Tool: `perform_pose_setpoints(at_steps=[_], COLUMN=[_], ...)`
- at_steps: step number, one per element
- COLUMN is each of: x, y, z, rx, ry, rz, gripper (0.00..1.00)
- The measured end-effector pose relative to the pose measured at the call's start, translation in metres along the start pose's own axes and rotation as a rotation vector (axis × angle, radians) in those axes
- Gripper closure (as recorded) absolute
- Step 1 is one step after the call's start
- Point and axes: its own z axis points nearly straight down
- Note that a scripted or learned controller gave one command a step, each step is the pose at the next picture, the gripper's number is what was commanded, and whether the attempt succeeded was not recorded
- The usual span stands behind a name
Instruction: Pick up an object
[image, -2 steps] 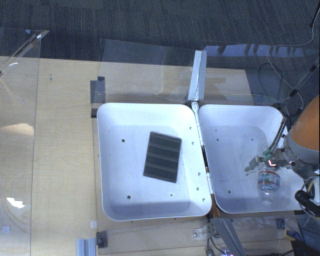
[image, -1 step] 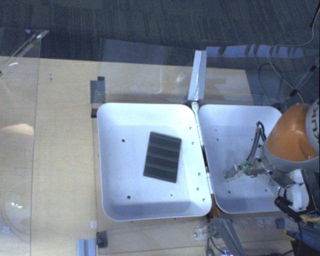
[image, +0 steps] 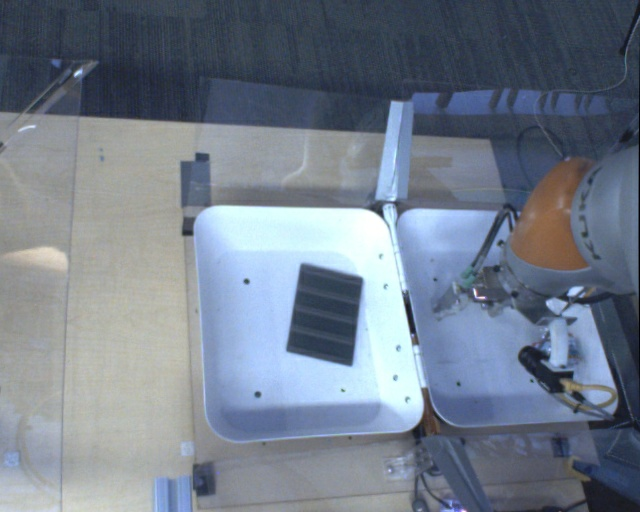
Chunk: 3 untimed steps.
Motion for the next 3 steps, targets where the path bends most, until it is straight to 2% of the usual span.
perform_pose_setpoints(at_steps=[1, 2, 3], x=[0.017, -0.057, -0.081], y=[0.102, 0.108, 0.029], z=[0.004, -0.122, -0.009], rx=[0.008, 0.006, 0.01], ry=[0.001, -0.001, 0.001], rz=[-0.019, 0.022, 0.003], gripper=[0.0, 0.0, 0.0])
